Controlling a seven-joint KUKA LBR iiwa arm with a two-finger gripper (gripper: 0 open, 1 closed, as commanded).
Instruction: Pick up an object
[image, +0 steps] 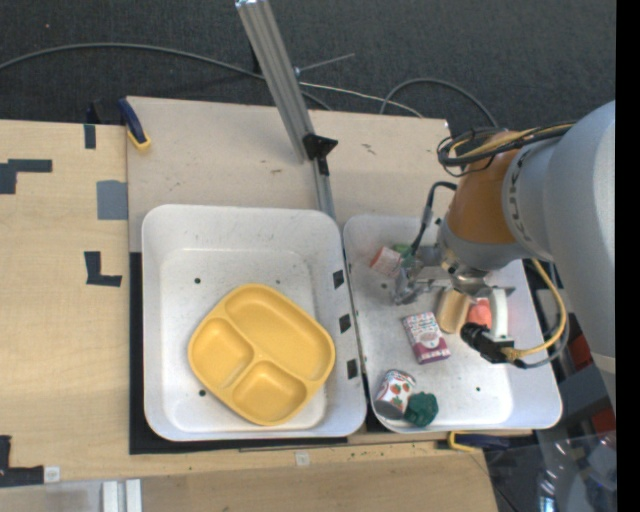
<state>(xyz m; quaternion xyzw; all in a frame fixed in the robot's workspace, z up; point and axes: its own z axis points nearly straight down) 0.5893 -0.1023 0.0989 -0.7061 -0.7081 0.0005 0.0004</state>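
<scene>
My gripper (405, 285) hangs low in the upper part of the right bin (520, 405), under the arm's orange band. Beside it at upper left lies a small red-and-white packet (384, 259). A pink carton (426, 337) lies just below the gripper. A tan cylinder (452, 310) and a red-orange object (480, 312) sit to its right, partly under the wrist. A round white piece with red marks (395, 391) and a green object (422, 407) rest at the bin's front edge. Nothing shows between the fingers.
The left bin (165, 240) holds a yellow three-compartment plate (261, 352). A slanted metal pole (285, 85) crosses the bench behind the bins. Cables loop around the wrist and along the right bin's right side.
</scene>
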